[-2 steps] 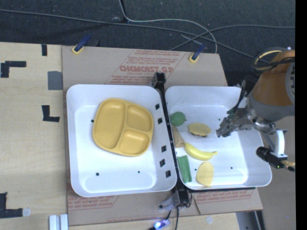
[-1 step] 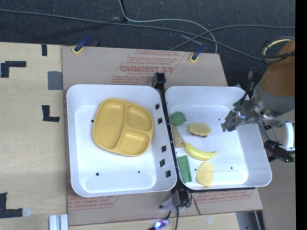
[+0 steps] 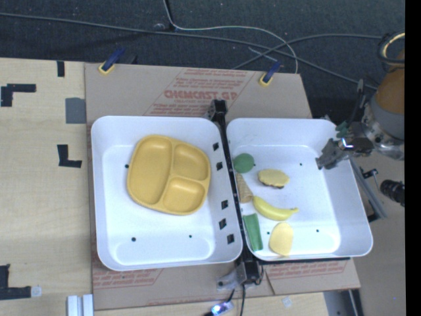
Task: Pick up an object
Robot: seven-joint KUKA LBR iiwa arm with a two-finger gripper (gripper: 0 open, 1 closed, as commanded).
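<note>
The tool (image 3: 329, 158) (arm cut off right) looks blurred; its grip state unclear.

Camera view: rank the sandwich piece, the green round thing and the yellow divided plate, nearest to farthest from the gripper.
From the gripper at the right bin's right edge:
1. Sandwich piece, right bin middle.
2. Green round thing, right bin's left side.
3. Yellow divided plate, left bin.

Glossy, seemingly plastic yellow tray (image 3: 168, 174)

bench (image 3: 39, 196) | cardboard sheet (image 3: 197, 94) on it | two white bins (image 3: 105, 176) side by side on cardboard
</note>
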